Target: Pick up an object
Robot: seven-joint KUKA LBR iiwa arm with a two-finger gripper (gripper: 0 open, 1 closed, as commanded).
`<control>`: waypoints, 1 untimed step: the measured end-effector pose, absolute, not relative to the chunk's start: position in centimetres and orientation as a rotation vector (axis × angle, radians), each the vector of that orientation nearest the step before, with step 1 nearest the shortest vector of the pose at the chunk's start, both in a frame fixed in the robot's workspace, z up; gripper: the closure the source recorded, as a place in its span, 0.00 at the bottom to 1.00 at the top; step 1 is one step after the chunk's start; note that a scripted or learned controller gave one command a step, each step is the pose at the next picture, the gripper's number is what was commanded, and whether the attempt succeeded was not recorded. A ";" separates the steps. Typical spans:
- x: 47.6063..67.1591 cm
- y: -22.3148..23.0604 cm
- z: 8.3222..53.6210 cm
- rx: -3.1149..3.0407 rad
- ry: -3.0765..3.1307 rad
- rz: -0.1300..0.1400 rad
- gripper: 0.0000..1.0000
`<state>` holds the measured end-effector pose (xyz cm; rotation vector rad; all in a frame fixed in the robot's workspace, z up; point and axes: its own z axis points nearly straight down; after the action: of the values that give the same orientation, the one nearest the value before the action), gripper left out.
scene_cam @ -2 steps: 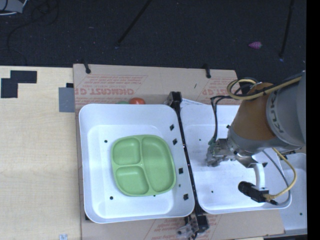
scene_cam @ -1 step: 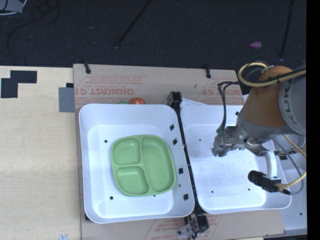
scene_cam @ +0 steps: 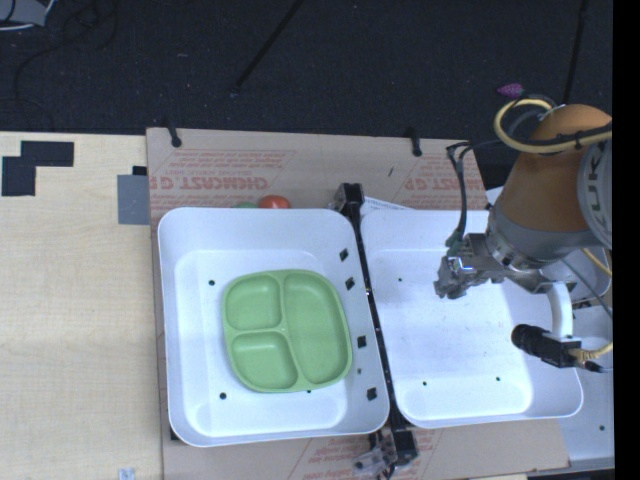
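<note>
Pale wood forms the table (scene_cam: 70, 298), on which a printed cardboard sheet (scene_cam: 300, 173) carries 2 shallow white bins side by side. Left bin (scene_cam: 190, 408): it holds 1 green divided plate (scene_cam: 287, 328) with 3 compartments, lying flat near the middle of the floor. Right bin (scene_cam: 450, 388): its white floor lies beneath my pincer (scene_cam: 452, 276), which hangs over the bin's upper middle part, reached in from the right below my grey wrist and orange band (scene_cam: 550, 168). Whether my pincer is released or clenched I cannot tell from this slanted view; no object is seen between its tips. A small red-orange thing (scene_cam: 273, 203) sits just beyond the far rim of the left bin, partly hidden by that rim; what it is I cannot say.

Step in hand, as I judge it: searching for something to take, with nothing yet picked up. The only clear candidate is the green plate, well apart from my pincer and across the black divider (scene_cam: 362, 298) between the bins. To do this well I should travel left over the divider at safe height, then come down at the plate's raised rim or at 1 of its inner ridges, since the flat floor of a compartment offers nothing to pinch. A thin, smooth rim may slip, so a square, centred approach is advisable.
</note>
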<state>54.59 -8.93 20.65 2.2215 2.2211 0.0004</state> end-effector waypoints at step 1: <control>53.7 -8.9 26.3 2.220 2.221 0.001 1.00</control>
<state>53.70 -8.93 26.28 2.2204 2.2213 0.0012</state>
